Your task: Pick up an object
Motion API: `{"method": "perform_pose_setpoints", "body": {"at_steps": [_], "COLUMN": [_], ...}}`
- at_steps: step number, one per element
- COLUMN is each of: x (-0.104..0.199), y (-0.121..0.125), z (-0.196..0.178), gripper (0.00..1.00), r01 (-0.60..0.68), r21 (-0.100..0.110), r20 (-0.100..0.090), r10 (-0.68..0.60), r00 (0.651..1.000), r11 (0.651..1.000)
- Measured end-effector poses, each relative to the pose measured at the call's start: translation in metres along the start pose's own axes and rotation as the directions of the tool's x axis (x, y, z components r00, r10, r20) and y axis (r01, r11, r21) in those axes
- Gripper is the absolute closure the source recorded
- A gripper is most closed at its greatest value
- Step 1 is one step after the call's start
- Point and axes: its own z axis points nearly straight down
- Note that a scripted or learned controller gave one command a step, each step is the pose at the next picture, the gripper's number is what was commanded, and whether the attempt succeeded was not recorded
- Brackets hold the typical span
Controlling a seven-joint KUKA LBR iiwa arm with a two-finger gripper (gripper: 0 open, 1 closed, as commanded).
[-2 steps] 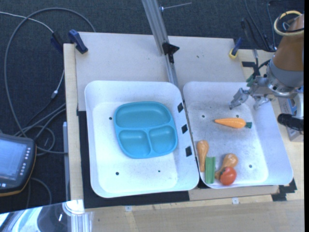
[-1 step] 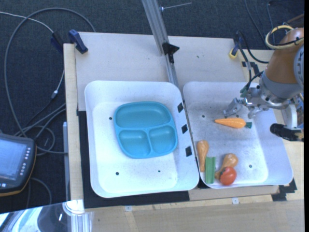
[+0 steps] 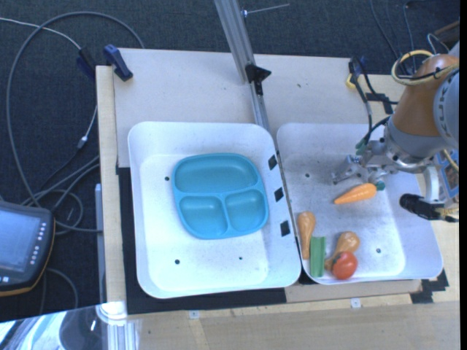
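Claw [image 3: 355,172] low in the right bin [image 3: 416,265], beside the carrot [image 3: 356,193].
Your pick is unfinished: carrot lies unlifted; I cannot tell the claw's state.

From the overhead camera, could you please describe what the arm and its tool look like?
The arm is grey and rounded, with an orange band above the wrist. A yellow cable loops near it, and dark cables run alongside. The tool is small, metallic grey, with thin parts.
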Motion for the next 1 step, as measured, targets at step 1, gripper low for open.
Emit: {"method": "perform_pose_setpoints", "body": {"at_steps": [1], "x": [0.0001], "y": [0.0014], "z": [-0.0133], "gripper": [1.0], "r01": [0.0], "r21": [-0.005], "r20": [0.0], "r10": [0.0], "r00": [1.0], "r11": [1.0]}}
